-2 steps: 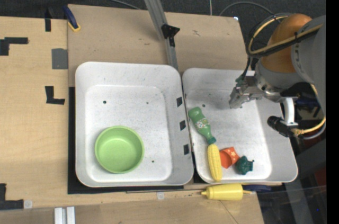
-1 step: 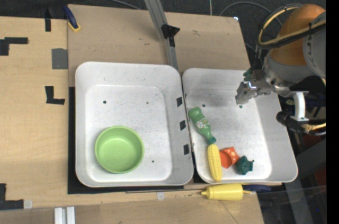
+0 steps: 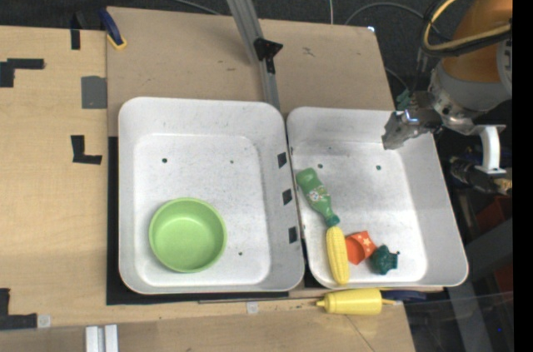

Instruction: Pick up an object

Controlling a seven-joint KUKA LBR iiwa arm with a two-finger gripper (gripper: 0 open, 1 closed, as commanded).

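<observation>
The right bin [image 3: 416, 176] holds a green bottle [image 3: 316, 195] lying near its left wall, a yellow corn cob [image 3: 336, 255], a small orange piece [image 3: 360, 246] and a dark green toy [image 3: 384, 260] along its near edge. My gripper [image 3: 398, 130] hangs over the far right corner of that bin, well apart from all of these. Nothing shows between its fingers. A light green bowl [image 3: 187, 234] sits in the near left part of the left bin [image 3: 200, 134].
A yellow bottle [image 3: 354, 302] lies on the bench just in front of the right bin. A grey metal pole [image 3: 241, 1] slants across the back, ending between the bins. Cables run behind the bench.
</observation>
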